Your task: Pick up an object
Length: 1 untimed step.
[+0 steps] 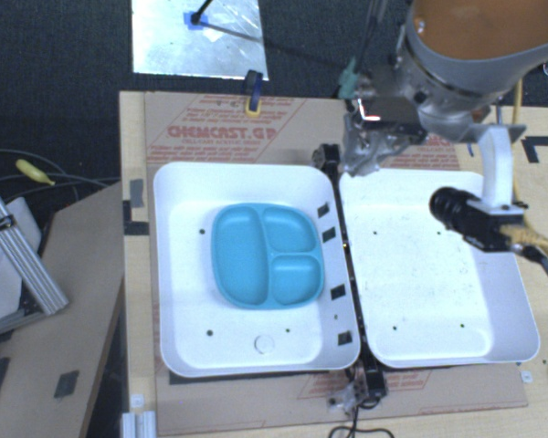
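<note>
The tool (365, 158) is seen only as a dark, cluttered shape at the far edge of the bench, over the gap where the 2 shallow white plastic bins meet; whether it is spread or pressed together cannot be told, as its tips merge with the dark clips there. The grey arm with the orange band (479, 26) is cut off by the top and right edges of the view, so only its wrist end is shown, bent down toward the far inner corner of the right bin (438, 336). Nothing can be made out in the tool's grip. A black cylindrical object on a white bracket (466, 215) is seen over the far right part of the right bin; whether it rests in the bin or is carried by the arm cannot be told. The light blue plastic plate with 3 compartments (265, 255) lies flat in the middle of the left bin (192, 336), well apart from the tool. A row of small black clips (333, 263) is set along the shared edge of the bins. The bench (219, 126) is covered by a printed cardboard sheet.
</note>
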Available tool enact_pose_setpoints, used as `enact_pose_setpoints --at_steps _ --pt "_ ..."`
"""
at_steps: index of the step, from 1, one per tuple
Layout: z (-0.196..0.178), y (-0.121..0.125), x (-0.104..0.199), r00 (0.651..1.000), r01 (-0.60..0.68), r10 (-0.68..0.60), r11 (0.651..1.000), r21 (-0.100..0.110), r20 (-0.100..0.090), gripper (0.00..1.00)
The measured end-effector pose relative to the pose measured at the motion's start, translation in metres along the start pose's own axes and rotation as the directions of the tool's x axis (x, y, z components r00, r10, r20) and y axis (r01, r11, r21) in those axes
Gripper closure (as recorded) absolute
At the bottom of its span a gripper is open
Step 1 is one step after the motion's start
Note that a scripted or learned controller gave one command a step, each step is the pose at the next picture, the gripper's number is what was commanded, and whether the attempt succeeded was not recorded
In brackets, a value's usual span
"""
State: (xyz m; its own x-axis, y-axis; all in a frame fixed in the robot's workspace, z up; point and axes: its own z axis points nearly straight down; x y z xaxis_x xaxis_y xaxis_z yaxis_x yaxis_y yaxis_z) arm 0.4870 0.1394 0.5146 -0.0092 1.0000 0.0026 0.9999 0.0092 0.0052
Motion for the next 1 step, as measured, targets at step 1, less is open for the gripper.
enact_pose_setpoints --at_steps 1 --pt "0.1045 -0.0018 0.0092 1.0 -0.008 0.008 1.0 0.013 0.005 1.0"
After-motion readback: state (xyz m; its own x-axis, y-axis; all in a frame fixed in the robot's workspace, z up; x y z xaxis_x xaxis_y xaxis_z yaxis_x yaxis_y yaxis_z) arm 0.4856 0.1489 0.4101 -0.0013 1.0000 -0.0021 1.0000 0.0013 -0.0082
